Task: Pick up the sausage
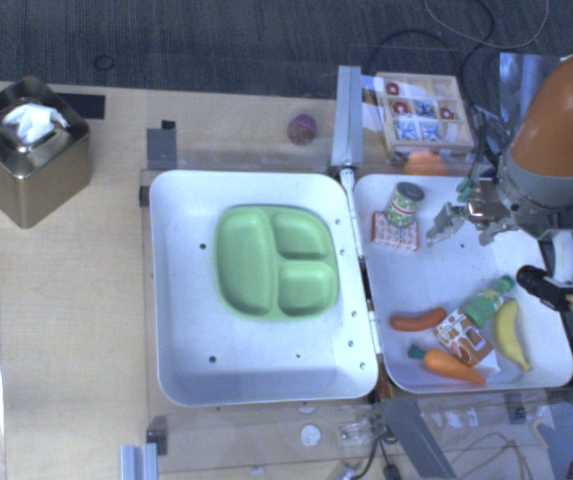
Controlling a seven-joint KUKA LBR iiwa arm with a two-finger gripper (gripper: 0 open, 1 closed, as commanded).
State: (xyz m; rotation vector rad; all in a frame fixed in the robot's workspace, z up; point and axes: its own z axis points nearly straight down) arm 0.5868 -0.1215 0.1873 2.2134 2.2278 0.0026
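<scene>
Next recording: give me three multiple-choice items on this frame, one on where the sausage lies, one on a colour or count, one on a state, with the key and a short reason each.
1. Where does the sausage lie?
A. On the green divided tray
B. In the right bin, near its left wall
C. On the bench by the tissue box

2. How many compartments does the green divided tray have?
A. Three
B. Five
C. One

3. How does the gripper stand to the sausage?
A. Closed around it
B. Pressing it flat
C. Apart from it, above the bin's upper half

Key:
1 B: it rests on the right bin floor, just above the carrot.
2 A: one long section, two small ones.
3 C: bare bin floor separates them.
</scene>
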